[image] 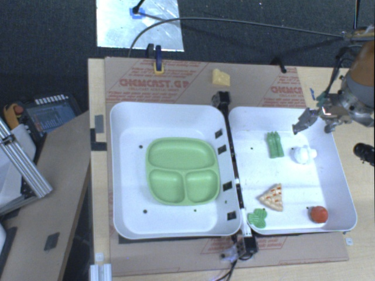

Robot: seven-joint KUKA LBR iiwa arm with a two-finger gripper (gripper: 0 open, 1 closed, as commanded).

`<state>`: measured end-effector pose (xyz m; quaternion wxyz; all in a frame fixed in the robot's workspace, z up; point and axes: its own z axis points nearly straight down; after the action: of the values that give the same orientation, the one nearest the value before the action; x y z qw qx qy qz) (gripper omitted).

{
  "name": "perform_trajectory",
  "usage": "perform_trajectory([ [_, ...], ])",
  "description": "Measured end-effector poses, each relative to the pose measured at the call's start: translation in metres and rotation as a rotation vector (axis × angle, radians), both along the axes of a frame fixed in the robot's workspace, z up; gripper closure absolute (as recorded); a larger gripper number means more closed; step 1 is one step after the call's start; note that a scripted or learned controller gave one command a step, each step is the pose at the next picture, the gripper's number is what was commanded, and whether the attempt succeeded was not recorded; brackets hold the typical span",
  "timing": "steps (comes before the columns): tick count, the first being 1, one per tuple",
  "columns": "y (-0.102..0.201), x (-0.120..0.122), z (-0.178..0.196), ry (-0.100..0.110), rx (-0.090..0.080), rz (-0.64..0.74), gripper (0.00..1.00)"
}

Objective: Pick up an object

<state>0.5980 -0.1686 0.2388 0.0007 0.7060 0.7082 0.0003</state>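
one green leafy toy [256,218], one pizza slice [272,196], one tomato [318,214]; tool [315,122] spread apart.

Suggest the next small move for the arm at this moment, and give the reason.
Probably lower the gripper toward the white object just beneath it. The gripper hangs above the right bin near its far right corner with nothing between its jaws, and that object lies nearest, apart from the green piece beside it.
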Motion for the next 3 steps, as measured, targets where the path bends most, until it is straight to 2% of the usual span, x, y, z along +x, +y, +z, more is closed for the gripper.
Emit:
perform_trajectory([
  [1, 0.005, -0.009, -0.053, 0.004, 0.001, -0.002, 0.0],
  [2, 0.0, -0.008, -0.114, 0.004, 0.001, -0.002, 0.0],
  [3, 0.0, -0.001, -0.117, -0.021, -0.005, 0.002, 0.0],
])
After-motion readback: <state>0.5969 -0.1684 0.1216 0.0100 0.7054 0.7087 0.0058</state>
